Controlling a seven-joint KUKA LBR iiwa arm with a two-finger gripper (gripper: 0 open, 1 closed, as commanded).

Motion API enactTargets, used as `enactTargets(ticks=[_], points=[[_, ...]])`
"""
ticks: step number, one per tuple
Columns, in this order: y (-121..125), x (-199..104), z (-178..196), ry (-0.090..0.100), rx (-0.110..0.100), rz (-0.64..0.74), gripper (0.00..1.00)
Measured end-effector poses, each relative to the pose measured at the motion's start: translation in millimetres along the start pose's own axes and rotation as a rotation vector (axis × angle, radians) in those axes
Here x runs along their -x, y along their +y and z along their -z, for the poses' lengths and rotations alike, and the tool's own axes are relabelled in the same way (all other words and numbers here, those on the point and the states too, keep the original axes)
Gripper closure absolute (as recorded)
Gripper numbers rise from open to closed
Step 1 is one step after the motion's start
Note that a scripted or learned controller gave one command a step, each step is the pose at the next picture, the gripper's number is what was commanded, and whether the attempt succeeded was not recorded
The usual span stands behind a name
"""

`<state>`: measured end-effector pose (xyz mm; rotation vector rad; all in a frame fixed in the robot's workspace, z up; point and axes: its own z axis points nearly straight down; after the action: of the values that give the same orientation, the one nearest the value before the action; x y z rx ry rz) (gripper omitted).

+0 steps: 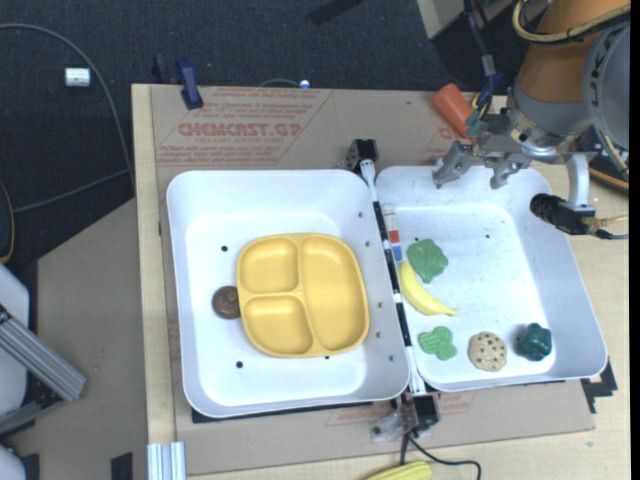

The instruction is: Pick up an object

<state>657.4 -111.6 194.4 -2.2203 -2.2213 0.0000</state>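
Gripper (478,171) hangs over the far rim of the right bin (560,258), fingers spread w/ nothing between them. All the small stuff sits toward the near half of that bin, so whatever it goes for lies toward the camera side, down the view from the jaws.

Closest candidates: green leafy toy (427,259) and the banana (421,294), both by the bin's left wall next to the divider. Banana's long axis runs roughly along that wall, curving out at its near end. So I'd guess the fingers need to close across it, not along.

Farther off, by the near rim: small green piece (437,343), cookie (487,350), dark teal object (534,341). They sit in a row, apart from each other.

Left bin (190,268) has the yellow divided plate (301,294) w/ a brown disc (226,302) touching its left edge, well away from the arm.
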Motion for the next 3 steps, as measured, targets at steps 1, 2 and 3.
enactTargets(ticks=[1,2,3], points=[[-71,-12,-101,0.0,-0.003,-0.001,0.0],[-73,-13,-110,0.0,-0.002,-0.001,0.0],[-72,-13,-99,0.001,0.002,-0.002,1.0]])
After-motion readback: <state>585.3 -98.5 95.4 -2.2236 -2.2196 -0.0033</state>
